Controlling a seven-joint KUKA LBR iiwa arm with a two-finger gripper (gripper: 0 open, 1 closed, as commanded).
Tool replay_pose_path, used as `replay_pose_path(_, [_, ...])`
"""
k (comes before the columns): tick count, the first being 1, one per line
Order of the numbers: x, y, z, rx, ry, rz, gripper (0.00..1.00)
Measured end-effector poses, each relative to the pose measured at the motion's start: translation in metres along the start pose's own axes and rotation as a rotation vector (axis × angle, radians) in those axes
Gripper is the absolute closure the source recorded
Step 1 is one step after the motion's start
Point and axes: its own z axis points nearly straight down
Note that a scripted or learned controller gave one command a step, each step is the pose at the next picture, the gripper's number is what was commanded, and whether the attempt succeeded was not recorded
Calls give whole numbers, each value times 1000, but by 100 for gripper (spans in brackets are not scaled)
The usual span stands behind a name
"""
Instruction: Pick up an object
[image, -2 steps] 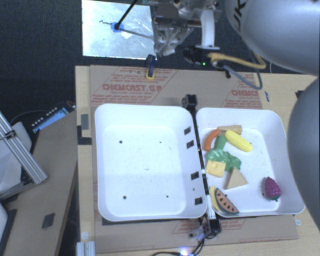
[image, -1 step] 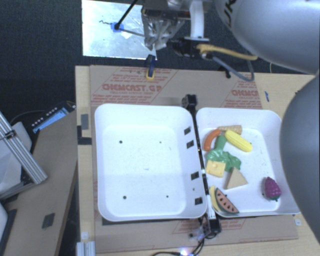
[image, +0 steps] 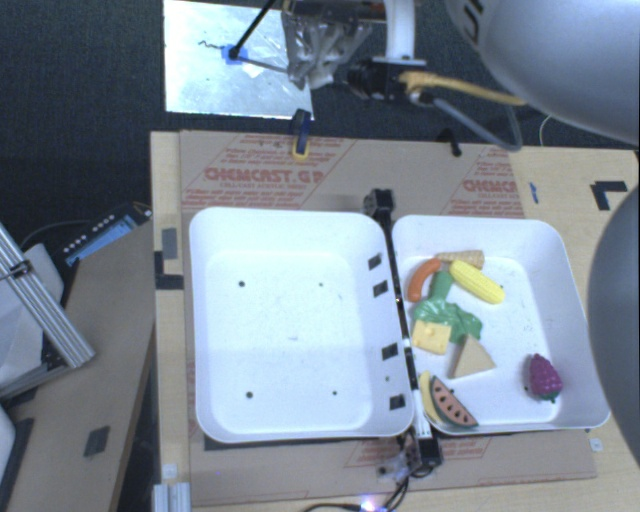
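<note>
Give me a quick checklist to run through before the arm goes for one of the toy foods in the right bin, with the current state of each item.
1. Targets present: ok. The right bin holds a corn cob, a watermelon slice, a purple grape bunch and other toy foods.
2. An isolated target: ok. The grape bunch lies apart from the rest.
3. Clutter near the divider: not ok. The corn cob, an orange piece, a green piece and a yellow block crowd together.
4. Gripper above the target: not ok. The gripper sits at the top of the view, beyond both bins.
5. Finger state: cannot tell.
</note>
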Motion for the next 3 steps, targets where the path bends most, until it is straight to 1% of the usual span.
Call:
replay_pose_path(1, [2,-120,-19,5,1,-4,100])
replay_pose_path(2, [-2,10,-13,2,-4,8,100])
replay_pose_path(3, [1,-69,-18,2,0,0,100])
